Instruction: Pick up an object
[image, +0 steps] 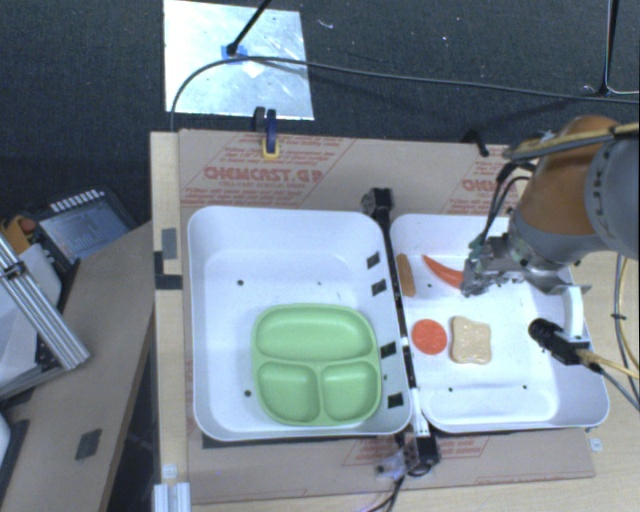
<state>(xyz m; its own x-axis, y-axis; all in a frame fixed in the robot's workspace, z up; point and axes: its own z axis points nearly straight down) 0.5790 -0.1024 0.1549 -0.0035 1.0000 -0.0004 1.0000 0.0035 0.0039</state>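
Two white bins sit side by side on a sheet of brown cardboard (300, 165), and all the small stuff is in the right bin (500, 405). The left bin (225, 260) holds a green plate (315, 362), the kind with three sections, sitting toward that bin's near right corner.

Over in the right bin, a tan stick (405, 275) lies lengthwise just beside the left wall. Right next to it is a curved orange-red strip (440, 268), could be pepper or carrot, hard to say. It runs from upper left down toward the right and looks like it's lying flat on the bin floor. Closer to the camera, a round red slice (430, 336) and a piece of toast (470, 340) sit next to each other, almost touching.

The arm (570, 200) reaches in from the right, with its orange band up above the wrist. The claw (480, 272) is down low in the far half of the right bin, right at the right-hand end of the orange-red strip. From this angle the claw is just a dark cluster, so I honestly can't tell if it's spread or pinched together, or if it has any grip on the strip. The toast and the red slice sit apart from the claw, a bit nearer the camera. A blue and yellow clamp (268, 135) bites the far edge of the cardboard.
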